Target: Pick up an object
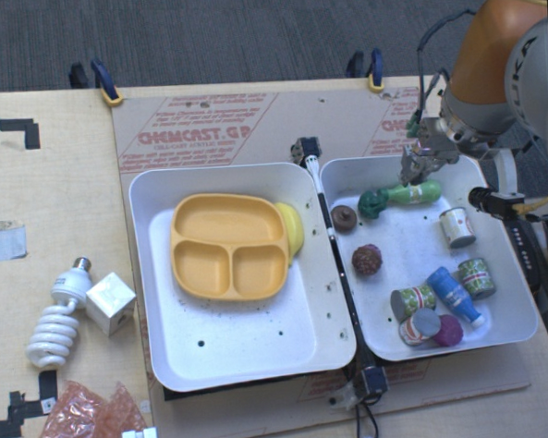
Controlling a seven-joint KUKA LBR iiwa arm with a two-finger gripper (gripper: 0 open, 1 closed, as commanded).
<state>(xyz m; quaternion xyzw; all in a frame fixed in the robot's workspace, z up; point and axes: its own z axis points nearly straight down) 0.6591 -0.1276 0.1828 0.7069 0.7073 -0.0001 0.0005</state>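
Observation:
My gripper [417, 168] hangs at the back of the right bin [512, 328], just above the right end of a green toy [398, 197] that lies along the bin's far side. Nothing shows held in it. In the same bin lie a brown ball [345, 217], a dark red ball [367, 259], a small silver can [456, 227], two green cans [475, 278] [411, 299], a blue bottle [455, 295], a grey lid [427, 323] and a magenta ball [449, 332].
The left bin [171, 349] holds a yellow divided plate [229, 246] with a yellow item [294, 229] tucked at its right edge. On the bench to the left lie a spiral light bulb [58, 319], a white cube [111, 302] and a red mesh bag [83, 424].

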